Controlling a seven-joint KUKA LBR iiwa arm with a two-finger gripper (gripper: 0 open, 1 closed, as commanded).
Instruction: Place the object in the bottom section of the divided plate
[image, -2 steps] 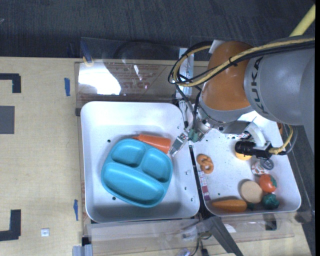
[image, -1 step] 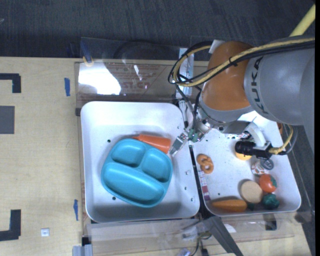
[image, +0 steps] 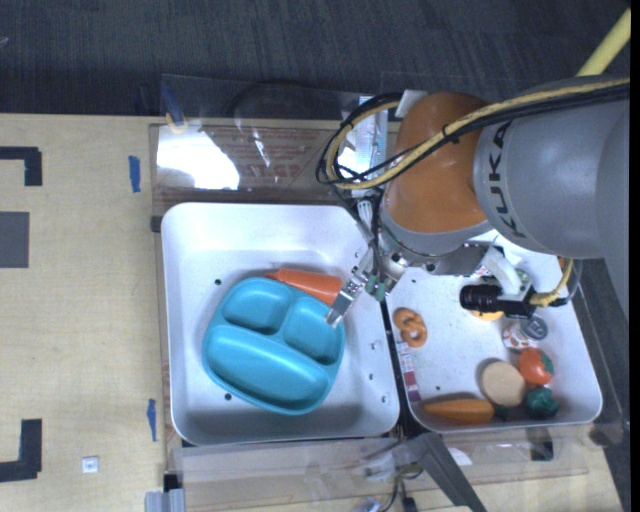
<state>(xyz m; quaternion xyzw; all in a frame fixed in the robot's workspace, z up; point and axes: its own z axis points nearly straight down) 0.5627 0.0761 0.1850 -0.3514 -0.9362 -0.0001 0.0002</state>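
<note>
The gripper (image: 343, 302) hovers at the upper right rim of the blue three-part plastic divided plate (image: 272, 343), its fingers seemingly parted and holding nothing, while the orange carrot-shaped toy (image: 306, 283) lies just behind that plate's rim, outside the large bottom section.

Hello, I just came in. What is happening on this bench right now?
A grey robot arm reaches in from the right, and its pincer sits over the left bin, at the upper right edge of a blue divided plate. An orange carrot-like object lies beside the plate's top edge, not in any section. Several toy foods wait in the right bin.
</note>
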